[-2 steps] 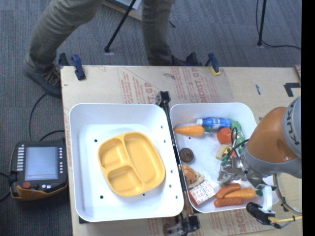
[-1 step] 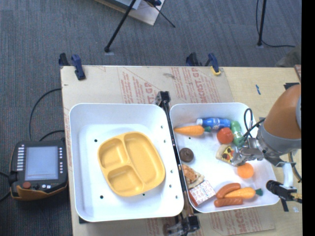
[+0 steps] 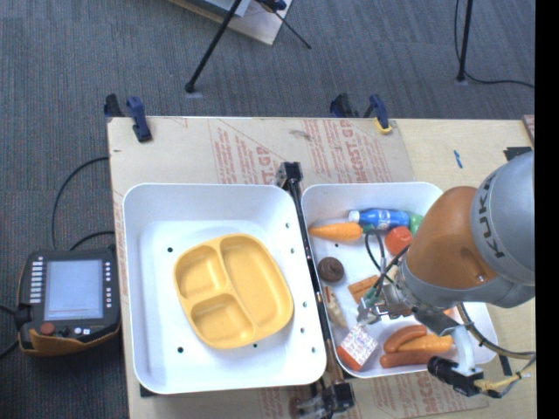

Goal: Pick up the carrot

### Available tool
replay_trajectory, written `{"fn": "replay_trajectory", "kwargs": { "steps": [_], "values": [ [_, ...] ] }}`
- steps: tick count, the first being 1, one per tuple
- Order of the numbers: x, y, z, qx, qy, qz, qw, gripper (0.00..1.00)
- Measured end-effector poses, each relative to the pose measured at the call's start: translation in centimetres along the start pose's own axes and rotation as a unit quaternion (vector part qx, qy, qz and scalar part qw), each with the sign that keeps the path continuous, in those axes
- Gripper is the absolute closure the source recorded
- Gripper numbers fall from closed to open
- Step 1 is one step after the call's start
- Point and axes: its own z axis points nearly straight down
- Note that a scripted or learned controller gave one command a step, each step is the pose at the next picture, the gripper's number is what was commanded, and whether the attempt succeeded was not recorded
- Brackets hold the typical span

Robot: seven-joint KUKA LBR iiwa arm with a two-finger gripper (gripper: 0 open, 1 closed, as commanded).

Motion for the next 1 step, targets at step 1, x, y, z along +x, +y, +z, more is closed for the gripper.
{"fn": "replay_trajectory", "kwargs": {
  "steps": [1],
  "values": [
    [-0.12, 0.02, -0.05, -0.001, -0.001, 0.001, 1.0, 0.0]
  ]
}}
